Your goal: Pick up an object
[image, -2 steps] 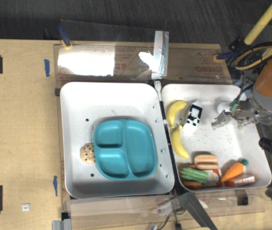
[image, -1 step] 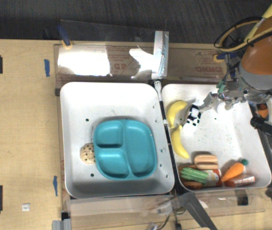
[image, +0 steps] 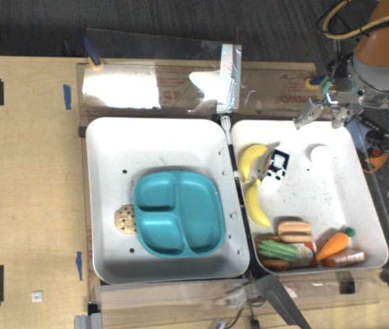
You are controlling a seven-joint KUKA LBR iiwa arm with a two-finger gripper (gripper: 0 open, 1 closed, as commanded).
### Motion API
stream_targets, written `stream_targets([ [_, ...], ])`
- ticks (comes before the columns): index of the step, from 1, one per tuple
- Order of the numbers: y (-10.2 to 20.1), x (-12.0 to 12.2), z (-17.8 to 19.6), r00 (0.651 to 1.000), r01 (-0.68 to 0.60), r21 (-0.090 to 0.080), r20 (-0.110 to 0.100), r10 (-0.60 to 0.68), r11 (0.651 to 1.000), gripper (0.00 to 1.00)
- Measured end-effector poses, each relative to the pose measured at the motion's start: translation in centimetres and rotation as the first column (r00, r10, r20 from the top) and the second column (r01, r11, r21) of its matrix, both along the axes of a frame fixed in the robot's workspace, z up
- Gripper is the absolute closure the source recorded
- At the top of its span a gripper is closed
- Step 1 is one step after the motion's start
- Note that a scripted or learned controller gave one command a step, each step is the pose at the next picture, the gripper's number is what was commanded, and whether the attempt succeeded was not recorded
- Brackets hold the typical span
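The right bin holds two yellow bananas, one upper and one lower, with a small black-and-white block beside them. Along its near wall lie a burger bun, a green vegetable, an orange carrot and a reddish sausage. My gripper hangs over the far rim of this bin, well apart from every object. Its fingers are spread open with nothing between them.
The left bin carries a teal divided plate and a speckled cookie at the plate's left edge. A clear shiny panel stands behind the bins. The orange-banded arm fills the top right corner.
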State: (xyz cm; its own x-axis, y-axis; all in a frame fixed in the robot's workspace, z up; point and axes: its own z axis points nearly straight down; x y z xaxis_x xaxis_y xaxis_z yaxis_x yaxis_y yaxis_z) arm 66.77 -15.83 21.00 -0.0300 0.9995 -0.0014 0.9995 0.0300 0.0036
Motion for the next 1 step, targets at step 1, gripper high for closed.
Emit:
stream_targets([
  [1,5.39,0.12,-11.23,0.997,0.081,0.000,0.004,-0.081,0.997,0.00],
])
